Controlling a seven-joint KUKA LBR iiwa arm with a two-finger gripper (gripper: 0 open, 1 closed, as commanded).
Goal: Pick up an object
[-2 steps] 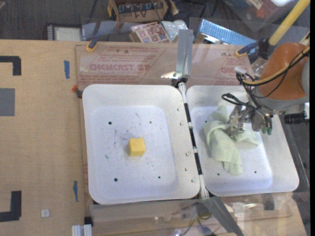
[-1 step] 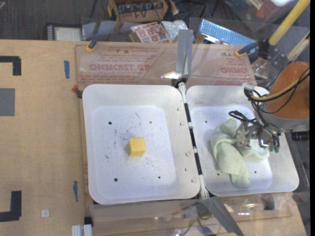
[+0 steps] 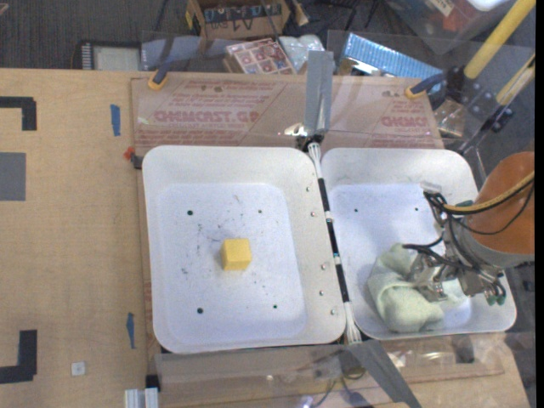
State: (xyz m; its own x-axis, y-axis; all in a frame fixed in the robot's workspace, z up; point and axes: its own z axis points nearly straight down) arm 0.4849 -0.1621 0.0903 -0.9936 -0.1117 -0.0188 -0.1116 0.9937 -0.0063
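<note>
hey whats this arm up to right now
A grey KUKA arm with an orange band reaches in from the right, and its gripper is low in the right-hand bin, right at a pale green soft object. Whether it actually has a hold on it is unclear from this view. A small yellow block sits alone near the middle of the left-hand bin, untouched.

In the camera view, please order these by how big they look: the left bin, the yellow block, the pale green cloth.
1. Left bin, clearly the largest.
2. Pale green cloth, partly covered by the gripper.
3. Yellow block, the smallest.
</note>
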